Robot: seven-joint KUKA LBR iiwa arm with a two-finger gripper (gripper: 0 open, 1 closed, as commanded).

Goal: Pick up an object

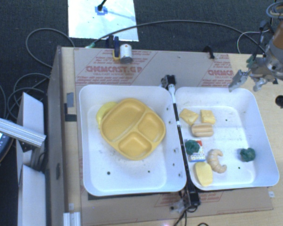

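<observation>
Your gripper (pixel 247 79) hangs above the far right corner of the right bin (pixel 262 121), its two fingers spread apart with nothing between them. The things to pick lie in that bin, well apart from it: two yellow blocks (pixel 198 116) and a tan roll (pixel 202 130) near the divider, a green piece (pixel 192 147), a croissant (pixel 217 160), a yellow piece (pixel 203 173) and a green lump (pixel 247 154). You'll see a yellow tray (pixel 132 127) in the left bin (pixel 92 168).
</observation>
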